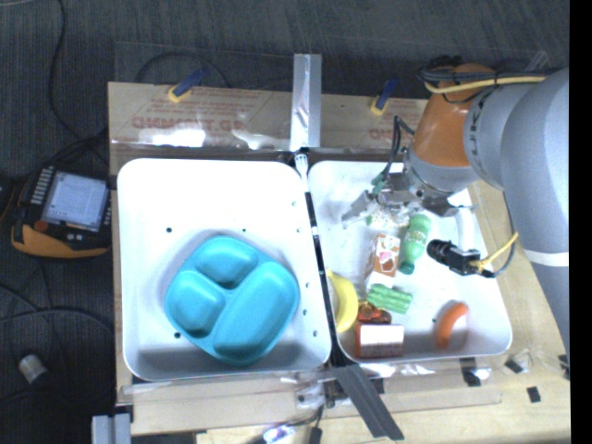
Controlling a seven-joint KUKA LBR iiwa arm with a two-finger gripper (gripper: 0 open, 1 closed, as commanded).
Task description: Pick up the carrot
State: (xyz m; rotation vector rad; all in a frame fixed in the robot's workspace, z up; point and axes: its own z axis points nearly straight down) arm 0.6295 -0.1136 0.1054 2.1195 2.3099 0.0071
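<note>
- Carrot (450, 323): near the right bin (499, 339)'s front right corner, long axis tilted, upper end leaning right.
- Gripper (388, 199): over the same bin's rear; open or closed, cannot tell.
- Carrot well apart from gripper, toward the front and right, past the green bottle (415, 240).

We see the carrot (450, 324), a short orange piece, slightly curved. It lies flat on the white floor of the right bin, near its front right corner, apart from the other things there.
</note>
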